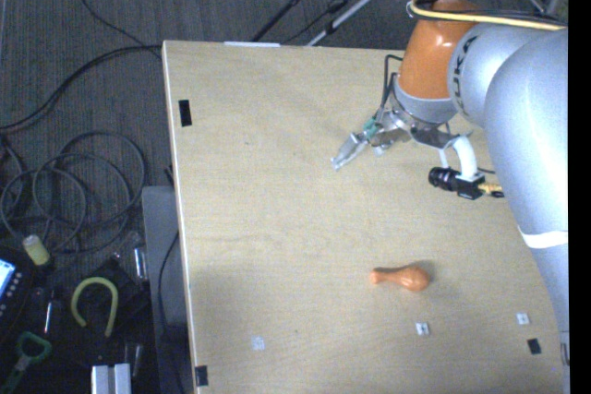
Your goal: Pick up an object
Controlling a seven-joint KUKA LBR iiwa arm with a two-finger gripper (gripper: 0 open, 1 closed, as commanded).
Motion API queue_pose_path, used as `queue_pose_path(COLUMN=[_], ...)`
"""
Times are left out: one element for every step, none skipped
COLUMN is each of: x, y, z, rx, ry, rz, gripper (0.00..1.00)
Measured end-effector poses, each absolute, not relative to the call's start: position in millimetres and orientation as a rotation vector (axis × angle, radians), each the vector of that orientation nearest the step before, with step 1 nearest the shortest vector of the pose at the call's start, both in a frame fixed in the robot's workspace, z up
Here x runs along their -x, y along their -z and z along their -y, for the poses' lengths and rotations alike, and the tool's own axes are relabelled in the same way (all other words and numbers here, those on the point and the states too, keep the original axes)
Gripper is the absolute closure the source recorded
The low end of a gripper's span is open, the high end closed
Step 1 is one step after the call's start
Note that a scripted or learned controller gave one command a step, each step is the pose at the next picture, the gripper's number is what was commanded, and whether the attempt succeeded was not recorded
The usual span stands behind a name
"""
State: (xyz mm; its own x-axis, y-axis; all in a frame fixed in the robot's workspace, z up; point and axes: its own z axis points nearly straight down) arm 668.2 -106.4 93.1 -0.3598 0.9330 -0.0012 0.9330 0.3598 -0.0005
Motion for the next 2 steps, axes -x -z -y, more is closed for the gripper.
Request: queue_pose_path(x=[-668.0, -668.4], y=[-83.7, -93.0], z=[100.7, 99.5], rx=[-1.502, -1.503], ry=[0.003, -0.002], rz=[-2.76, -2.759], gripper=[0.0, 1.0])
